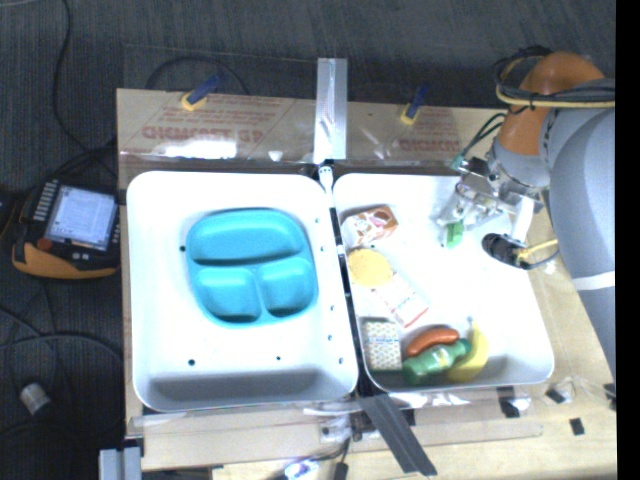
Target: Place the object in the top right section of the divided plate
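A blue divided plate (250,265) lies in the left bin (160,368), with one wide section at the far side and two smaller ones nearer the front; nothing lies in it. My gripper (455,220) hangs low over the far right part of the right bin (520,308), pointing down. A small green bit shows at its tip, and I cannot make out whether that is held. The loose objects lie to its left and in front of it, none touching it.
In the right bin lie a printed packet (368,225), a yellow round piece (367,266), a white and pink packet (402,304), a mesh block (381,344), a red sausage-like toy (432,339), a green toy (430,362) and a yellow banana (473,353). A handheld device (75,223) rests left of the bench.
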Action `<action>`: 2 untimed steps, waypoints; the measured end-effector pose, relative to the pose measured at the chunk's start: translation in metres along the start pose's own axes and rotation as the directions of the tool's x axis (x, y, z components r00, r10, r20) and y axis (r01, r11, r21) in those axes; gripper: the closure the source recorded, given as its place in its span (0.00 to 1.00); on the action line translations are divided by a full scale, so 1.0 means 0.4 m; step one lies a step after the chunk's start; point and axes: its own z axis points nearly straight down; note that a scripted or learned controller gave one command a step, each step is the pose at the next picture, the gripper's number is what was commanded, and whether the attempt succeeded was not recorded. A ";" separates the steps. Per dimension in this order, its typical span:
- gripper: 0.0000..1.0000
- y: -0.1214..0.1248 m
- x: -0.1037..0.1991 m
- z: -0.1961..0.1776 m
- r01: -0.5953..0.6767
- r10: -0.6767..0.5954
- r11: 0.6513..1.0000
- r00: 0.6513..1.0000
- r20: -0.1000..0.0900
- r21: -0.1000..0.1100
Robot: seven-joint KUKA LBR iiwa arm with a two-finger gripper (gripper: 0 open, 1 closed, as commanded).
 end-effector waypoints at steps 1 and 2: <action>1.00 -0.003 -0.002 -0.014 0.001 -0.001 1.000 1.000 0.006 0.006; 1.00 -0.005 -0.003 -0.027 0.000 -0.001 1.000 1.000 0.011 0.013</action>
